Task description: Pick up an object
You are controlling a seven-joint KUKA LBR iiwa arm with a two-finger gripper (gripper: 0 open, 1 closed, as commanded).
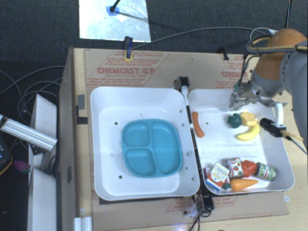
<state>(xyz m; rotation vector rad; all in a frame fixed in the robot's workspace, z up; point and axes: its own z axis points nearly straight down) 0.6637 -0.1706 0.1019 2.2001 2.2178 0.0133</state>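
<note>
My gripper (pixel 239 100) hangs over the far edge of the right bin (pixel 211 105), just above and behind a dark green toy (pixel 234 121). Beside that toy lie a pale yellow piece (pixel 248 117) and a yellow banana (pixel 248 134). An orange sausage (pixel 197 124) lies by the bin's left wall. In the near corner several toys are piled together: a small carton (pixel 219 174), a red-labelled can (pixel 235 166), a red pepper (pixel 248 168), a green bottle (pixel 266 172) and a carrot (pixel 243 183). Nothing is seen in the gripper.
The left bin (pixel 106 129) holds a blue divided plate (pixel 151 147). A black divider rail (pixel 190 129) runs between the two bins. Cables and a metal bar (pixel 26 133) lie off the bench to the left.
</note>
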